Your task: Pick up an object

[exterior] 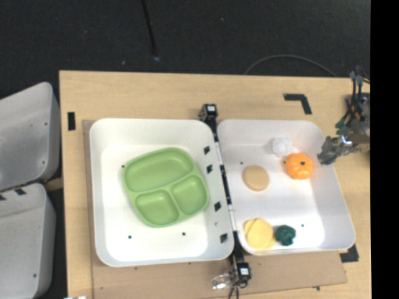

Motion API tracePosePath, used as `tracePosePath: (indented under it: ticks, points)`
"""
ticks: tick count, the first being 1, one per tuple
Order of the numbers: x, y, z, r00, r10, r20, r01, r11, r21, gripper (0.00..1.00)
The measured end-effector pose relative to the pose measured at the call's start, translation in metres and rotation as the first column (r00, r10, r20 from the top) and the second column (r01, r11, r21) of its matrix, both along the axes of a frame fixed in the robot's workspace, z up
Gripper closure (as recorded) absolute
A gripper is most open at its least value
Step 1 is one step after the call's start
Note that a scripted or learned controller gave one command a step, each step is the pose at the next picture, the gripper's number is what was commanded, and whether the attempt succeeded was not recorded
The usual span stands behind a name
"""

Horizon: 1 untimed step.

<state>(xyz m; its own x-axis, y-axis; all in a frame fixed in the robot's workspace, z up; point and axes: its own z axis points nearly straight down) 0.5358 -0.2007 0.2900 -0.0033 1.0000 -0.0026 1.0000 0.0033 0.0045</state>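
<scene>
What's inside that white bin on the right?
The right bin holds a small white lump, an orange pumpkin-like toy, a tan round piece, a yellow piece and a dark green piece. Nothing looks covered.

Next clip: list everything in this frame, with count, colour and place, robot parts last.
bench: 1, light wood, under both bins
bins: 2, white, left bin, right bin
tray: 1, green, three compartments, in left bin
pumpkin: 1, orange, right bin, near its right wall
white lump: 1, right bin, far side
tan disc: 1, right bin, middle
yellow piece: 1, right bin, near edge
dark green piece: 1, beside the yellow piece
gripper: 1, grey, at right bin's right wall, next to the pumpkin
</scene>
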Motion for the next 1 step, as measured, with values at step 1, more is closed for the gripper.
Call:
tracePosePath:
  ticks: [1]
  points:
    - [0.005,0.0603,-0.012,1.0,0.004,-0.006,-0.004,1.0,0.003,1.0]
